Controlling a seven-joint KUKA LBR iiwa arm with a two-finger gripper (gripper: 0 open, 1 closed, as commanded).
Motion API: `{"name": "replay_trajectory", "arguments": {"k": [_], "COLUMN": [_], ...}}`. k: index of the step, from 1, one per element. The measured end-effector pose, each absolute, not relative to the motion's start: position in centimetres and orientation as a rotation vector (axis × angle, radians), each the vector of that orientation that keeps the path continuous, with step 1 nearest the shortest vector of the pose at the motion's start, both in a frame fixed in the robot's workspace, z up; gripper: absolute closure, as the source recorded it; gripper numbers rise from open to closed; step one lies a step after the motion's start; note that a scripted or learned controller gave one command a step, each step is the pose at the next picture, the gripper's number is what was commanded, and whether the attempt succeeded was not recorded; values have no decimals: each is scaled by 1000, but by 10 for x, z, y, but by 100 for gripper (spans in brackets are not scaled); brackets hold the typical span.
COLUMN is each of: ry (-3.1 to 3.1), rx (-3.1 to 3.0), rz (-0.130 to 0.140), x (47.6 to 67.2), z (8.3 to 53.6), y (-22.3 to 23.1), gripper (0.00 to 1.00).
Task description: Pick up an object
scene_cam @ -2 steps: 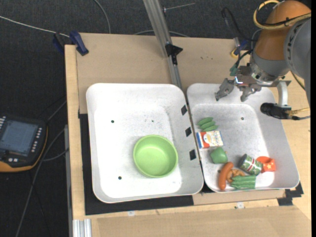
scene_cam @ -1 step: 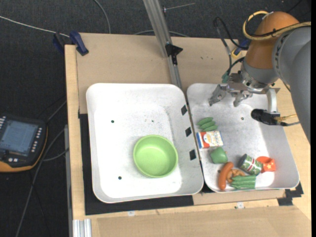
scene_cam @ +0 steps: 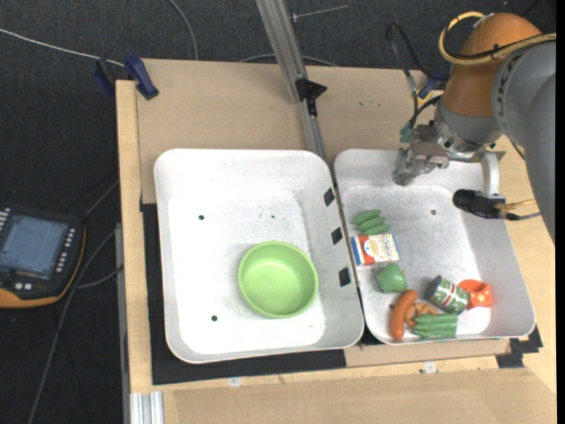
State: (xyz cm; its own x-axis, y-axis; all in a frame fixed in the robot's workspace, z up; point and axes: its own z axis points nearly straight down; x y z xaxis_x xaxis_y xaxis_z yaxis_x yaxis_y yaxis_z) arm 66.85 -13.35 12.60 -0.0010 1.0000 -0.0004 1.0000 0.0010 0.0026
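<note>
Camera view puts my jaws (scene_cam: 411,168) over the right shallow white bin's (scene_cam: 494,246) far edge; I cannot tell their opening, and I see nothing held. Small red-and-white carton (scene_cam: 374,250) lies mid-bin. Approach step, I judge: next, travel over it and descend.

bowl (scene_cam: 277,278) in left bin (scene_cam: 185,193), carton (scene_cam: 374,249), can (scene_cam: 448,295), sausage (scene_cam: 403,313) in right bin (scene_cam: 503,263), gripper (scene_cam: 408,168) over right bin's far edge

Hand (scene_cam: 404,177) above right bin's (scene_cam: 494,246) far end
</note>
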Motion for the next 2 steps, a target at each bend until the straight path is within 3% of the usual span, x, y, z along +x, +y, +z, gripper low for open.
{"name": "replay_trajectory", "arguments": {"k": [2], "ry": [2220], "rx": [2217], "rz": [6], "x": [668], "z": [244], "y": [-124], "gripper": [100]}}
